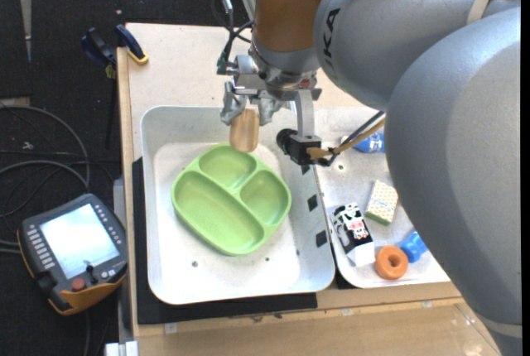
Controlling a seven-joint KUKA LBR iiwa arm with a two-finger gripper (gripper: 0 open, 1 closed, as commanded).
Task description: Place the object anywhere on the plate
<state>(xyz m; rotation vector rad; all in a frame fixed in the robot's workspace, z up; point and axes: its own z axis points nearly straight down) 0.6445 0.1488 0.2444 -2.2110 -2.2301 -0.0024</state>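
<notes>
Here the tool (246, 116) grips a tan wooden block (243, 132) upright between its fingers, poised just above the far rim of the green divided plate (231, 199), seemingly ready to lower it there.

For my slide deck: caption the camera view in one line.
KUKA arm's gripper holds a tan wooden block over the far rim of a green divided plate in the left white bin.
</notes>
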